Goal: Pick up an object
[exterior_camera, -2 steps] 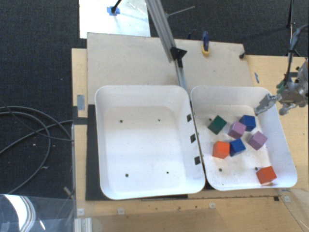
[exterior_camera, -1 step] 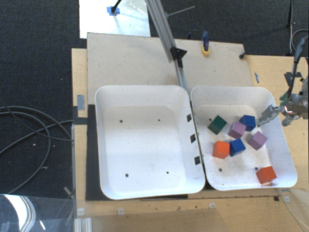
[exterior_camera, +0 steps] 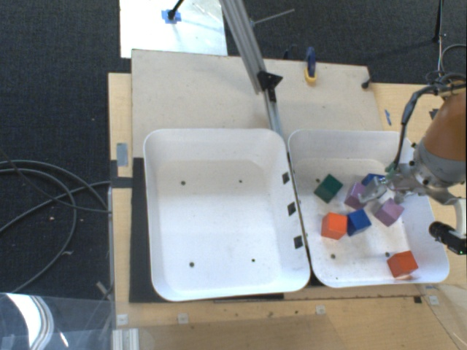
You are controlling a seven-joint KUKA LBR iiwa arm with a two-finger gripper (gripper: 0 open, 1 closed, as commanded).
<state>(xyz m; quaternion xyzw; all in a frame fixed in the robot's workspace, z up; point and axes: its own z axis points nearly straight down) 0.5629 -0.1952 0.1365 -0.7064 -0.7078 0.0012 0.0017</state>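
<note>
The right bin holds several small blocks. A green block lies toward its left, with a purple block just right of it. An orange block and a blue block touch each other below them. A second purple block lies further right, and a red-orange block sits near the front right corner. My gripper hangs low over the cluster, between the two purple blocks. It partly covers another blue block. Nothing visibly hangs from it.
The left bin stands beside the right one, separated by a shared rim with black clips. A slanted metal pole crosses above the bench's far side. Cables lie on the dark floor at the left.
</note>
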